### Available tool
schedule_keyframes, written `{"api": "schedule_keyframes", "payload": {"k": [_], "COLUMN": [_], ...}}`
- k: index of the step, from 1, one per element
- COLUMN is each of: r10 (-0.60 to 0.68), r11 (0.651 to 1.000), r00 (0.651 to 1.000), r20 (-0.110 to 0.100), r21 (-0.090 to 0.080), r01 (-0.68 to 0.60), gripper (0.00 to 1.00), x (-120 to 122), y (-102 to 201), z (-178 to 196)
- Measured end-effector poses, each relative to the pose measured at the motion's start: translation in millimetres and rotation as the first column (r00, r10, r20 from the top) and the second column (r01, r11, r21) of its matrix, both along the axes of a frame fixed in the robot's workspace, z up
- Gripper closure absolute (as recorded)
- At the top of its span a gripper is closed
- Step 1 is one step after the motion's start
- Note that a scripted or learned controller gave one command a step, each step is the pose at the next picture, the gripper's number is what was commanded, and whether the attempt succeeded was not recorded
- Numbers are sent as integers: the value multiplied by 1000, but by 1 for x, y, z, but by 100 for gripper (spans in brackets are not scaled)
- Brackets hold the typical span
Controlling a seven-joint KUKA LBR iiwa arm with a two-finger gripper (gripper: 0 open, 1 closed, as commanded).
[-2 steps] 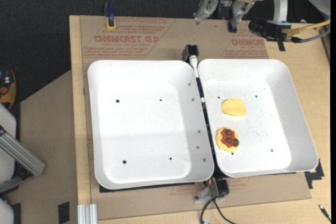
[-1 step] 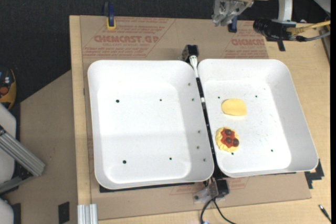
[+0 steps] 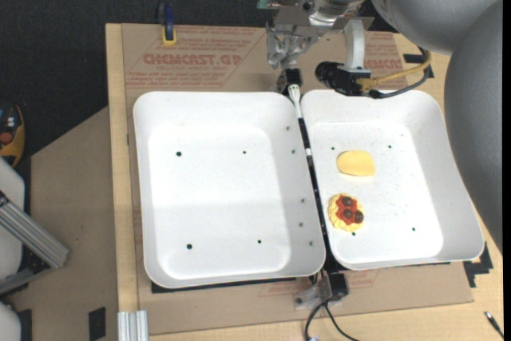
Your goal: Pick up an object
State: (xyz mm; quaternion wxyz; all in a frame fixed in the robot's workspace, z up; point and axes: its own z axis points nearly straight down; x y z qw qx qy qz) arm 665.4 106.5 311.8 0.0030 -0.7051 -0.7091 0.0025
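My gripper hangs over the far edge of the bench, above the seam where the two white bins meet. Just below its tips a slim black-and-white stick, like a pen, lies along that seam; whether the gripper touches it is unclear. In the right bin lie a smooth yellow oval piece and, nearer the front, a yellow piece with red and dark bits on top. Both are well in front of the gripper.
The left bin stands beside the right one on a brown board. A small blue and yellow clamp sits at the board's far left edge. The grey arm fills the upper right.
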Motion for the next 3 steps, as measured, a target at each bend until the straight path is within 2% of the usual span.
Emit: {"api": "schedule_keyframes", "payload": {"k": [1,2,3], "r10": [-2,3,-4], "r11": [1000,1000,1000], "r00": [1000,1000,1000], "r20": [17,1,13], "r21": [2,0,1], "r01": [2,-3,4], "gripper": [100,100,100], "x": [2,-1,1], "y": [21,124,118], "z": [82,11,46]}}
